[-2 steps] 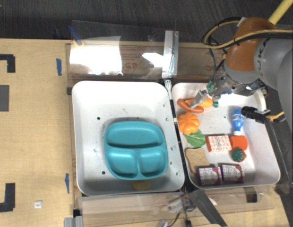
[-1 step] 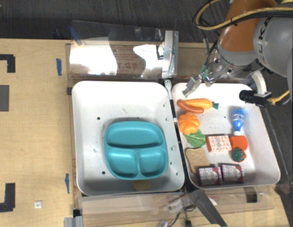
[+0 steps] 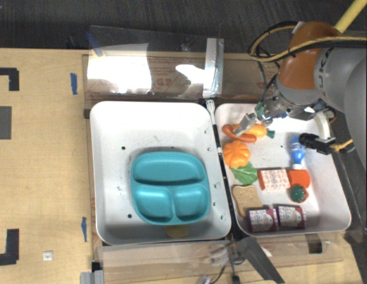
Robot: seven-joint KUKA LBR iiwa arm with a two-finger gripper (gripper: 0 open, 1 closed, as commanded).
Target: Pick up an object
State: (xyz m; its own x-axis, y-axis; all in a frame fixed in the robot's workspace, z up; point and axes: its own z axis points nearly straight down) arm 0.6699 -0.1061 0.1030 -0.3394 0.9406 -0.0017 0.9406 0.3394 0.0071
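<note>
The right bin holds several toy foods. A red and orange pepper-like toy lies at its back left, next to a small yellow piece. My gripper hangs low right over that toy's back edge, reaching in from the upper right. Whether it touches the toy is unclear. In front of it sit an orange pumpkin toy, a green leaf and a bread slice.
Also in the right bin are two purple cans, a red and white box, an orange block, a red berry and a blue and white bottle. The left bin holds a teal divided plate.
</note>
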